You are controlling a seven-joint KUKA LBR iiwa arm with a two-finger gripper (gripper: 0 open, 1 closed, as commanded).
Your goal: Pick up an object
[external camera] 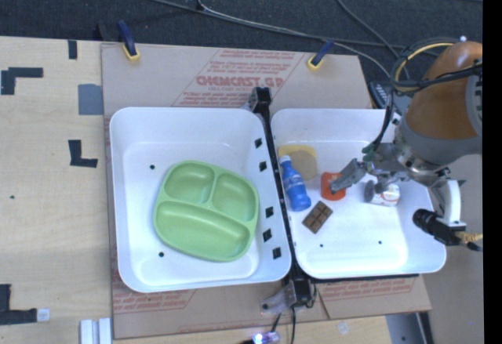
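Observation:
My gripper (359, 186) hangs over the right bin (353, 256), near its middle right. Its fingers stand open with nothing between them. One finger (350, 175) reaches left and ends right beside a small orange-red object (333, 186). A small white and red object (387, 195) lies just right of the other finger. Further left lie a blue bottle (296, 186), a pale yellow piece (302, 156) behind it, and a brown ridged block (318, 217) in front.
The left bin (133, 139) holds a green divided plate (208, 209). A black divider (271, 178) runs between the bins. The arm's grey body with its orange band (443, 103) looms over the right bin's right edge. Cables cross the dark floor behind.

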